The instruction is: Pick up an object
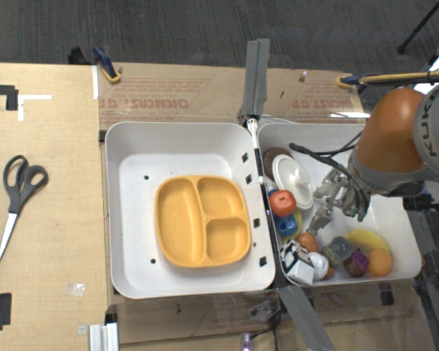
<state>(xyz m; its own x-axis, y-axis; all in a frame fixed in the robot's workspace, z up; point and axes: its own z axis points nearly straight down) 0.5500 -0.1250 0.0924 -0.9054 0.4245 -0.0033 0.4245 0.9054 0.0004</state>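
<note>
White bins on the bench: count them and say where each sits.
2. The left bin holds a yellow divided plate. The right bin beside it holds a pile of small items, with the gripper over it.

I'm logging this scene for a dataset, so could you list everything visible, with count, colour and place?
bins: 2, white, side by side on the bench
divided plate: 1, yellow-orange, lying in the left bin
scissors: 1, black handles, on the bench left of the bins
clamp: 1, blue and yellow, at the cardboard's top left corner
white cup: 1, white, upper left of the right bin
red item: 1, red, right bin beside the divider
blue item: 1, blue, just below the red one
banana: 1, yellow, lower right of the right bin
orange ball: 1, orange, right bin's lower right corner
purple item: 1, purple, left of the orange ball
arm: 1, grey with orange band, over the right bin
gripper: 1, metal, above the right bin's clutter
</note>
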